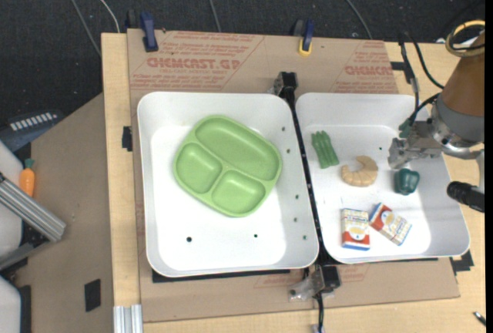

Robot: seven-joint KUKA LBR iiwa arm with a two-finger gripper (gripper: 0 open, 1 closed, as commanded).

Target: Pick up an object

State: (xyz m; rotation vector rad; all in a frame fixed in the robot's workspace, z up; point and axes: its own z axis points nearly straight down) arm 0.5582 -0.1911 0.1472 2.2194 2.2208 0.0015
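Over the right bin (431,112), near its 3 o'clock wall, the gripper (408,153) hangs with its jaws pointing down; can't tell whether they're spread or closed, nothing visibly between them. Nearest candidate: the small dark-teal object (406,182), just beside the jaws at 6 o'clock, apart from them as far as I can judge. It's compact, no clear long axis, so wrist yaw shouldn't matter much. Next out: tan croissant-shaped piece (360,171) at 9 o'clock, lying roughly crosswise. Further at 9 o'clock, the green bundle (324,149), long axis near 12–6. Two small cartons (373,227) sit at 7 o'clock, near each other. My read: a short shift toward 6 o'clock, then descend on the teal one.
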